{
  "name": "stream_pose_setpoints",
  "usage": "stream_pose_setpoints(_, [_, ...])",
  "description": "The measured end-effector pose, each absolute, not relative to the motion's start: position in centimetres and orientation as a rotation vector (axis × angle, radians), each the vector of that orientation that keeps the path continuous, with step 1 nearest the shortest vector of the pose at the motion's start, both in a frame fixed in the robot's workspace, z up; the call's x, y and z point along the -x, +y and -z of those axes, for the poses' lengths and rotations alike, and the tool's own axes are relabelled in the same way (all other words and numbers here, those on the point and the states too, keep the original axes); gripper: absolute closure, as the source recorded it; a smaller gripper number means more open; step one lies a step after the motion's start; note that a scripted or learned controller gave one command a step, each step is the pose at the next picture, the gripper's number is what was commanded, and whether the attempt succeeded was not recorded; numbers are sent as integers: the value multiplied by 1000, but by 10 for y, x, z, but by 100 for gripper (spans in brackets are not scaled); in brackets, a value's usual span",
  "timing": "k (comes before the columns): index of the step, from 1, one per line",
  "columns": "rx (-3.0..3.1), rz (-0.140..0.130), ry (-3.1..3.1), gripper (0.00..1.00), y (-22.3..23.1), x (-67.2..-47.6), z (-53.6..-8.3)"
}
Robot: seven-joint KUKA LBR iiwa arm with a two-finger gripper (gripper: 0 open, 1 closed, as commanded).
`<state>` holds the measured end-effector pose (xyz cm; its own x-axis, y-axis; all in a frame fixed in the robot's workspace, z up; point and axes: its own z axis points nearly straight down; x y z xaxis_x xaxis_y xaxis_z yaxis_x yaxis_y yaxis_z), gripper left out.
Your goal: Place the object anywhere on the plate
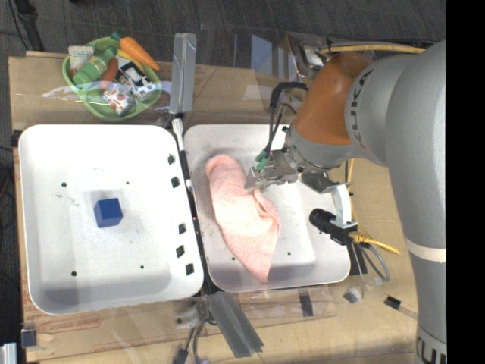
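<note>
The grey arm (394, 112) reached in from the right, its orange band (333, 101) above the far side of the right bin (235, 139); the gripper (260, 174) pointed down into that bin, at the upper right edge of the pink cloth (239, 218). The cloth lay crumpled on the bin's floor, running from near the far left corner down toward the near wall; it was wider in the middle and narrowed to a folded tip at the near end. The gripper's tip stood just at the cloth's right-hand border, where a fold of fabric rose toward it; it seemed to touch that fold, though the slant of the view made this uncertain. Whether the gripper was open or closed on the fabric could not be told, since the wrist hid its end; most of the cloth spread to the left of it and toward the near wall. The rest of the right bin's floor, to the right of the cloth, showed bare white.

The left bin (91, 158) held a blue cube (108, 211), left of its centre and well apart from the cloth and the gripper. Beyond the left bin, on the bench (227, 86), stood a green bowl (114, 117) heaped with small toys, an orange carrot (136, 50) resting on top.
</note>
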<state>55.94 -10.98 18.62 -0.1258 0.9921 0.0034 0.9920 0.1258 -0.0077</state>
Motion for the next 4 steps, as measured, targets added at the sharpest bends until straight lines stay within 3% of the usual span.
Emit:
stream_pose_setpoints(1, [2064, -3, -2363, 100, -109, -560, -231])
stream_pose_setpoints(4, [342, -1, -3123, 100, 43, -570, -250])
